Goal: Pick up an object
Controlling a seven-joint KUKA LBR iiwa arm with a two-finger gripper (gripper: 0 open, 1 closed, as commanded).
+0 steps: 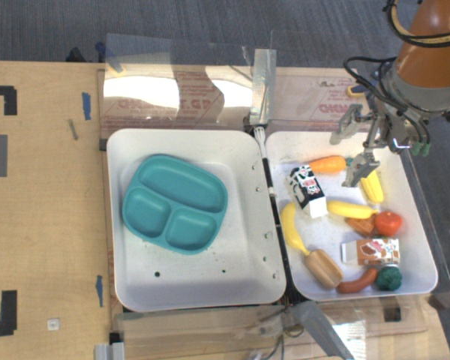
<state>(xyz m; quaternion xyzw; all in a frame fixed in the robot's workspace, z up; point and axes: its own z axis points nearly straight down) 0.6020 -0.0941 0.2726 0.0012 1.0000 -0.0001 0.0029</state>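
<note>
Camera view: gripper [362,150] is hanging over the right bin [424,268] near its far edge, fingers spread apart with nothing between them. Toy food is crowding this bin: carrot [328,164] and corn cob [372,187] lying just below the fingers, milk carton [307,189] near the left wall, banana [291,229] beside it. Tomato [388,223], juice box [375,252], bread roll [322,268], sausage [358,282] and broccoli [388,277] are sitting toward the near edge. Teal divided plate [175,203] is resting in the left bin [210,283].
</note>
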